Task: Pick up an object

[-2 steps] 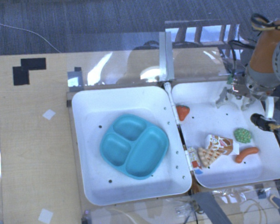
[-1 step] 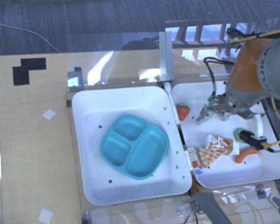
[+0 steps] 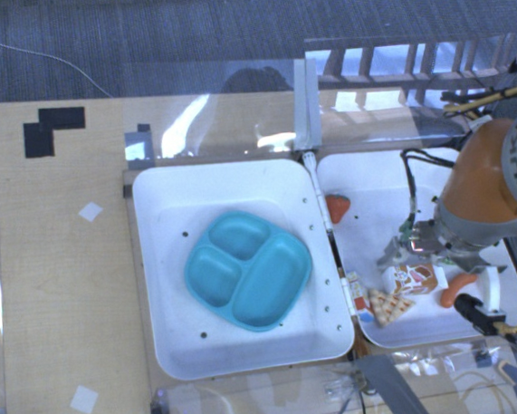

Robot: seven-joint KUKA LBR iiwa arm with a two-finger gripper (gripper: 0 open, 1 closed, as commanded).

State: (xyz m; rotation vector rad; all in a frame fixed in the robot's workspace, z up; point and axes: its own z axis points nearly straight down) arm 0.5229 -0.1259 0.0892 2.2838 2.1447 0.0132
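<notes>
In the right bin (image 3: 365, 178) lie several small objects: an orange-red piece (image 3: 338, 207) near the left wall, a waffle-patterned piece (image 3: 386, 307) at the front, a white and red item (image 3: 415, 278) beside it, and an orange sausage-shaped piece (image 3: 455, 291) further right. My gripper (image 3: 414, 248) hangs low over the middle of this bin, just above the white and red item. The arm's orange band and grey wrist cover what lies behind it.
The left bin (image 3: 176, 346) holds a blue divided plate (image 3: 248, 269) with three compartments. A clear divider (image 3: 303, 106) stands behind the bins. A black cable (image 3: 411, 182) loops over the right bin. Tan bench (image 3: 58, 294) spreads to the left.
</notes>
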